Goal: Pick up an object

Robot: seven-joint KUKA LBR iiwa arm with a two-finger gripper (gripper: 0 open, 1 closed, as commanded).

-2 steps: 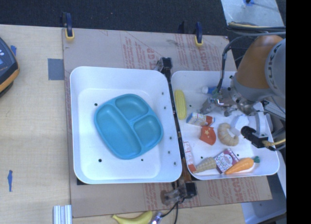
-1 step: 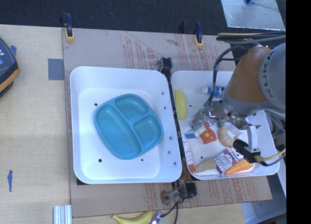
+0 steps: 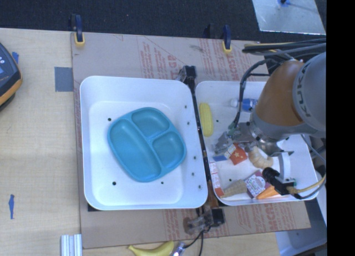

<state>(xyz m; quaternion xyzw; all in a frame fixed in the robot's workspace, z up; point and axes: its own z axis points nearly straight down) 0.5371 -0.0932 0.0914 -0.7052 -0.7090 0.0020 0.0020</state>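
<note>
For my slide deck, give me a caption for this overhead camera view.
Grey, orange-banded arm reaching into the cluttered right white bin; blue divided plastic plate in the left white bin.

Grey arm (image 3: 310,91) enters from the right edge of the camera view, angled down and leftward. Orange band (image 3: 280,96) sits above the wrist, facing the camera, big and rounded. Dark cables (image 3: 247,83) loop off the arm's upper left side and run down toward the wrist. Wrist points down-left, low. Gripper (image 3: 233,136) sits at the lower left end of the arm, metallic grey, tips blurred; finger spacing not readable. Black cable with connector (image 3: 280,180) trails below the wrist.
</note>
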